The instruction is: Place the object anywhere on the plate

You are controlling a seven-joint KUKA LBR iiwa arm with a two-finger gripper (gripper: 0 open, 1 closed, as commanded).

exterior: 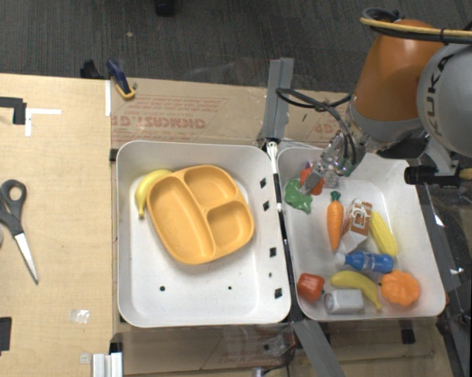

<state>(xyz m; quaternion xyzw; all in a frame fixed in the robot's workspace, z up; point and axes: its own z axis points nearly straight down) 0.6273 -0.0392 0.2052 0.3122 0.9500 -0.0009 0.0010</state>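
While the arm reaches in from the right, its gripper (pixel 323 175) hangs over the right bin's (pixel 420 229) far left corner, right above a green and red toy (pixel 300 195); can't tell if it's clenched or released, and can't tell if the toy is touched. Yellow plate (pixel 200 213) sits in the left bin (pixel 193 306) w/ a banana (pixel 147 187) against its left edge. Carrot (pixel 335 218), corn (pixel 383 233), blue bottle (pixel 369 263) & other toys lie in the right bin.
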